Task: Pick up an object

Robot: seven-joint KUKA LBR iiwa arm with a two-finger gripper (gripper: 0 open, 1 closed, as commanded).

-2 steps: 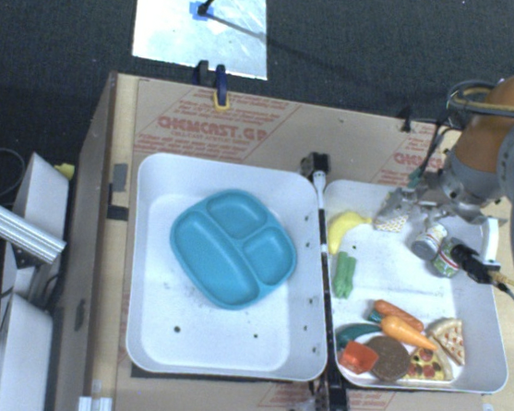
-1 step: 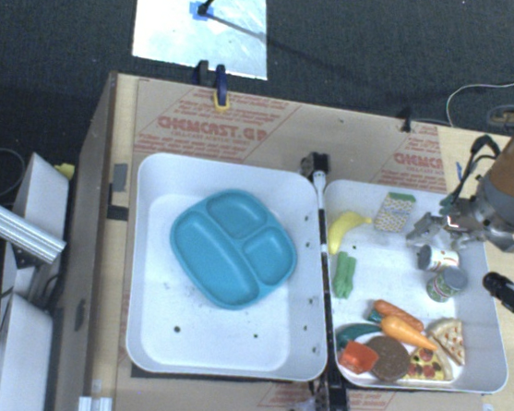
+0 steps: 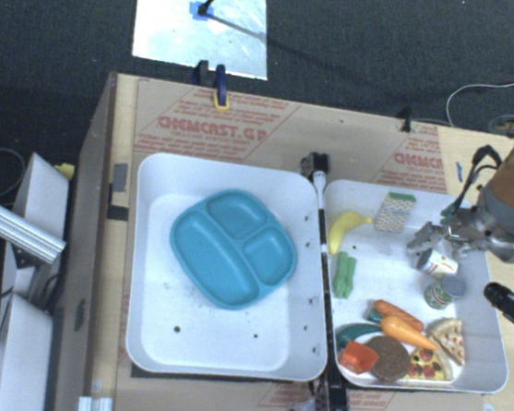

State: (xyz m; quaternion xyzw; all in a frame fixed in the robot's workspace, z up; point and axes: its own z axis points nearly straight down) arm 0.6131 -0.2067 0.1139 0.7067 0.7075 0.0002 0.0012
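The left bin (image 3: 158, 327) holds a blue divided plate (image 3: 231, 246); the right bin (image 3: 488, 368) holds toy food, among it a banana (image 3: 345, 228) and carrot (image 3: 407, 331). The gripper (image 3: 433, 245) hangs over the right bin's far side, a small white cup (image 3: 438, 262) just beneath it; whether it grips the cup I cannot tell

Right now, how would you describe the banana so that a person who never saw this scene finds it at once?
Look at the right bin, the one crowded with toy food. Go to its upper left corner, beside the divider between the two bins; the banana lies there, just above the green vegetable. It is the only plain yellow, curved piece in that bin.
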